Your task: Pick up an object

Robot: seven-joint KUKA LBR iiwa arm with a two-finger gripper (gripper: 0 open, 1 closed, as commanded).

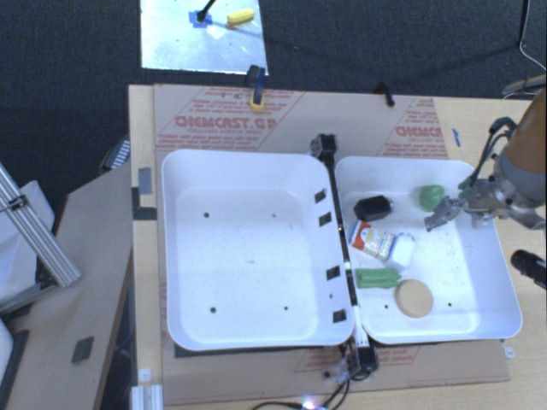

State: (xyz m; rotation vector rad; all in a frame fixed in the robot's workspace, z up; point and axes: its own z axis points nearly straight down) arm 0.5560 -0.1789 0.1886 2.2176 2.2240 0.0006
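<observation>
Camera view puts me over the right bin point(491, 263), coming in from the right edge, with my fingers point(446, 214) hanging just above the bin floor near its upper middle. I see metal prongs pointing left and down, one tip point(433, 222) reaching toward the floor, but I cannot tell how wide they stand; they blur into the wrist hardware. Nothing sits between them that I can see, so I call them unloaded.

Closest candidate is the green ball point(432, 196), just beside my tip, up and to the left, apart from it by a sliver of white floor. Beyond it lies the black block point(373, 206), then the red-and-white packet point(373, 241) with a clear wrapper end point(401, 248) touching it. Below those rest the green bar point(377, 278) and the tan disc point(414, 298), which lie close to each other. The left bin point(248, 246) holds no candidates, so my business is all on the right side.

My read: this is the approach, nothing grasped yet. To do it well I should centre over one thing, and the ball looks the natural pick, being nearest and standing free. Being round, it will likely roll if one prong nudges it first, so I want to straddle it evenly and drop straight down before closing. The packet cluster looks riskier, since two things touch there.
</observation>
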